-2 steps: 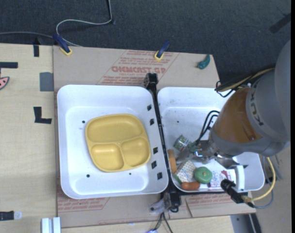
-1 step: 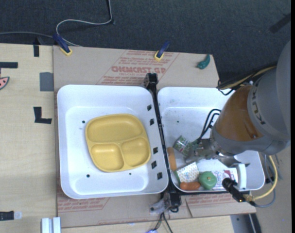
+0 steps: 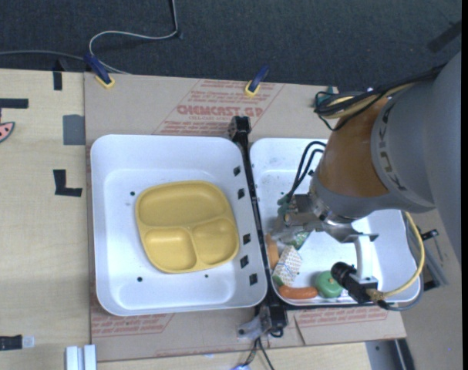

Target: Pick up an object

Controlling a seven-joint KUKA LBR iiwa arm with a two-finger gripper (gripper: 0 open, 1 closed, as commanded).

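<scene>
The arm covers most of the right bin; the gripper sits low near that bin's left wall, beside the divider. Small objects cluster at the right bin's near-left corner: a patterned packet, an orange carrot-like piece, a green item. The left bin holds a yellow divided tray, with open floor around it.

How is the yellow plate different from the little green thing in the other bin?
The yellow plate is big and flat with three sections; the green thing is small and roundish. The yellow plate lies in the left bin; the green thing sits in the right bin, beside an orange piece.
</scene>
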